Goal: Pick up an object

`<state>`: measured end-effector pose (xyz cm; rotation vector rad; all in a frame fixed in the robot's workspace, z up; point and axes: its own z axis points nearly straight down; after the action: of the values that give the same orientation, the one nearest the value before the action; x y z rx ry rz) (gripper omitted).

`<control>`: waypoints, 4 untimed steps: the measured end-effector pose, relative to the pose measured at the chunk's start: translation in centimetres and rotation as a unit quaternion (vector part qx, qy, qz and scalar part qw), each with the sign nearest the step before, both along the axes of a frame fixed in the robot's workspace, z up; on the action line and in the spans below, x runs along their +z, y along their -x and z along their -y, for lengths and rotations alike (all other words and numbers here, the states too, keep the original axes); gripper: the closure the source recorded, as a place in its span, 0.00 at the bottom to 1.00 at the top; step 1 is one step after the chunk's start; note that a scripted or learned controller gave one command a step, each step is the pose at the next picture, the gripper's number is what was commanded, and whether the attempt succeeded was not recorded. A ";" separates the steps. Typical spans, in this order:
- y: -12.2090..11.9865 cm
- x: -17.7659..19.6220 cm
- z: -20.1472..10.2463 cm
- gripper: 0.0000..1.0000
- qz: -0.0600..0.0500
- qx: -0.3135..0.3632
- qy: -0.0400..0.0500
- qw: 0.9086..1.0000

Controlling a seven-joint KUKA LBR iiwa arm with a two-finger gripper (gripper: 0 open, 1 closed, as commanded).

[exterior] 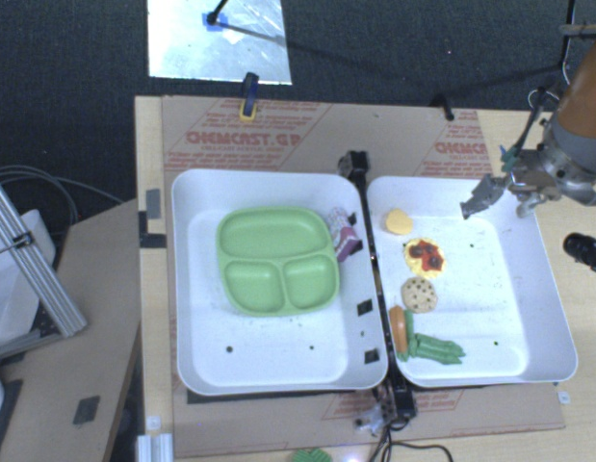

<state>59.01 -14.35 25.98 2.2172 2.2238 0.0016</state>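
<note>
1. The gripper [498, 195] is seen at the upper right corner of the right bin [529, 296], above its floor; whether the jaws are apart or together cannot be told, and nothing is seen between them.
2. No object has been taken yet. The candidates lie below and to the left of the jaws, along the right bin's left side.
3. Nearest the jaws is a small yellow piece [399, 221], rounded and smooth; it is judged light, stiff plastic, possibly slippery, best pinched across its narrow width.
4. Further below are a flat toy with red topping [425, 254] and a speckled cookie [419, 295]; both look thin and hard to get under.
5. Furthest from the jaws are an orange stick [400, 330] and a green ridged piece [435, 348], touching; a grip across the green piece's short axis is judged workable.
6. The left bin [196, 258] holds a glossy green divided tray [277, 260].
</note>
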 end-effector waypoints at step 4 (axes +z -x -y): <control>3.6 -17.6 -3.1 0.00 -0.003 -0.001 -0.001 1.000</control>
<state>55.45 -11.21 8.40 2.2238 2.2253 -0.0021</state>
